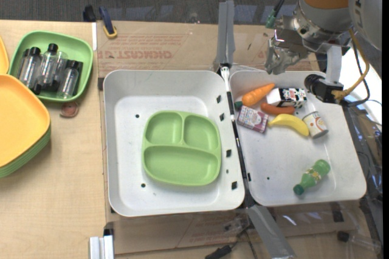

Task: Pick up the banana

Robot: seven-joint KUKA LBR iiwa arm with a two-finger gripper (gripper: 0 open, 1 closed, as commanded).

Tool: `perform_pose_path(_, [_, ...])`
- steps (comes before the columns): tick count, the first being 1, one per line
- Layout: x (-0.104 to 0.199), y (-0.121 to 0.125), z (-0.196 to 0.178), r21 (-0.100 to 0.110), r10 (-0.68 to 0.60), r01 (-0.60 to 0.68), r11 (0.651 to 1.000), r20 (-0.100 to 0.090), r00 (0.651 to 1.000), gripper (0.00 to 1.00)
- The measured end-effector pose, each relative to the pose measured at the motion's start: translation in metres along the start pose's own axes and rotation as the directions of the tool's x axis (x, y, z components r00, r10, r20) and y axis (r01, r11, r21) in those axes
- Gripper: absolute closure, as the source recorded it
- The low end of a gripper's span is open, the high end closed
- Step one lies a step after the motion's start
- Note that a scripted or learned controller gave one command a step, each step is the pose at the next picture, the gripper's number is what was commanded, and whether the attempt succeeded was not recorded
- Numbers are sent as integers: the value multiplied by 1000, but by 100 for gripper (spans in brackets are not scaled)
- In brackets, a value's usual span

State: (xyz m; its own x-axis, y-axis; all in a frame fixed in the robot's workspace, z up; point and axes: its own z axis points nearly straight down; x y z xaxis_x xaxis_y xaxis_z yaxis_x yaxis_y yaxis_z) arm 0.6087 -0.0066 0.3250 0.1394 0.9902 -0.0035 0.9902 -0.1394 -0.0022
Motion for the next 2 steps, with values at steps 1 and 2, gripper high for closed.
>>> perform_pose_path(1, [57,17,95,0,-191,191,982,0,982,100])
perform_pose_path(2, [91,-14,135,1,-210,210,978,-1,978,100])
